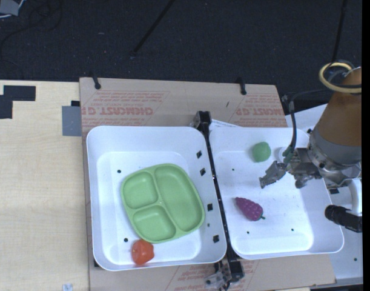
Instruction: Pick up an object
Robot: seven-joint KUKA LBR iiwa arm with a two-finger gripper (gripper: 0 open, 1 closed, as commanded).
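- Nearest the camera, at the left bin's (106, 162) front edge: small orange-red object (142, 251), loose on the white floor just in front of the green plate.
- Green divided plate (162, 202), three compartments, lying flat and turned at a slant; takes up most of the left bin's floor, probably leaving little room for a grasp there.
- Across the black centre divider (210, 187), in the right bin (281, 238): purple grape-like bunch (249, 208), lying on its side on open floor, well apart from the walls, so likely approachable from above.
- Gripper (274, 176), reaching in from the right, set low over the right bin between the purple bunch and the green ball; nothing seen between the fingers; whether spread wide or drawn narrow, cannot tell from this slant.
- Farther back: small green ball (261, 151), near the right bin's rear wall, just beyond the gripper.
- Judged candidates for the pick: purple bunch or green ball, both near the gripper; no lift begun.
- Farthest: cardboard sheet (172, 105) under both bins, then dark floor.
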